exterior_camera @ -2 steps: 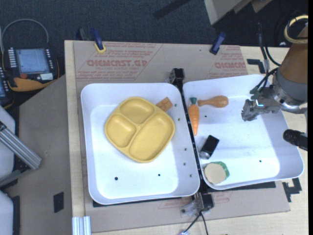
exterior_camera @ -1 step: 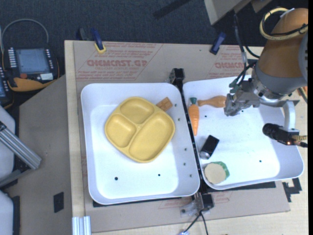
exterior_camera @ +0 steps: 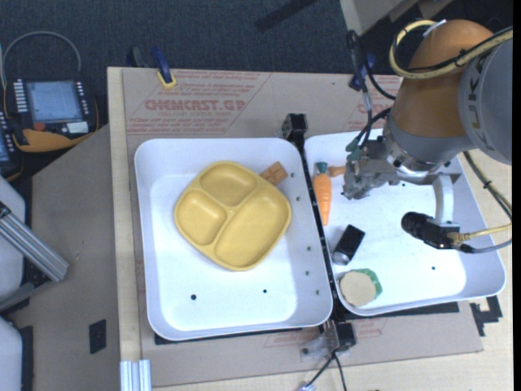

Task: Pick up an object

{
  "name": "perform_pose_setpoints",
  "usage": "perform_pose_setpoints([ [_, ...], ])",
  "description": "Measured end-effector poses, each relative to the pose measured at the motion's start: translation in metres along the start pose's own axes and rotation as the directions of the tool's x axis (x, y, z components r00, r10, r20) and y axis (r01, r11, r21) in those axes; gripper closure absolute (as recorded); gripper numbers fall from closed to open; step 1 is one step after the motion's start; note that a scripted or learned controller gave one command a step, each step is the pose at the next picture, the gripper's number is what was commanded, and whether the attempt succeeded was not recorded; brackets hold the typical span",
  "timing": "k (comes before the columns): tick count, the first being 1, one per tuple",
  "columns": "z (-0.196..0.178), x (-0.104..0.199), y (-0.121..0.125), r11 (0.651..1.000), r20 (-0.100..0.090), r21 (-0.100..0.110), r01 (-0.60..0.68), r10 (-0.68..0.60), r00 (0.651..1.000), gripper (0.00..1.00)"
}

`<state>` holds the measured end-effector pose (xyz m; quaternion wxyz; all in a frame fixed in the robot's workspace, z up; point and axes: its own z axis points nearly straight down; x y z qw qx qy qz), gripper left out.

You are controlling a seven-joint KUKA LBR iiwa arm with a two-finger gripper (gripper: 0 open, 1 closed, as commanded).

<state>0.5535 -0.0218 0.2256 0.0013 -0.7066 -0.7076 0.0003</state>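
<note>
In the right bin (exterior_camera: 411, 277), an orange carrot (exterior_camera: 323, 196) with a green top lies along the left wall. A small black block (exterior_camera: 349, 243) rests below it. A round beige disc with a green rim (exterior_camera: 360, 287) sits at the bin's near left corner. My gripper (exterior_camera: 356, 187) hangs over the upper left part of this bin, just to the right of the carrot. It holds nothing that I can see.
The left bin (exterior_camera: 220, 304) carries a yellow divided plate (exterior_camera: 232, 215). A small brown piece (exterior_camera: 274, 173) pokes out at the plate's upper right edge. The grey and orange arm covers the right bin's upper right part.
</note>
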Motion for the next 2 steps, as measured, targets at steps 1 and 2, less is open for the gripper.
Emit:
perform_pose_setpoints([
  [1, 0.001, 0.045, -0.001, 1.000, -0.001, 0.000, 0.004, -0.004, 1.000, 1.00],
  [2, -0.003, 0.090, 0.002, 1.000, 0.000, -0.004, 0.004, -0.004, 1.000, 1.00],
])
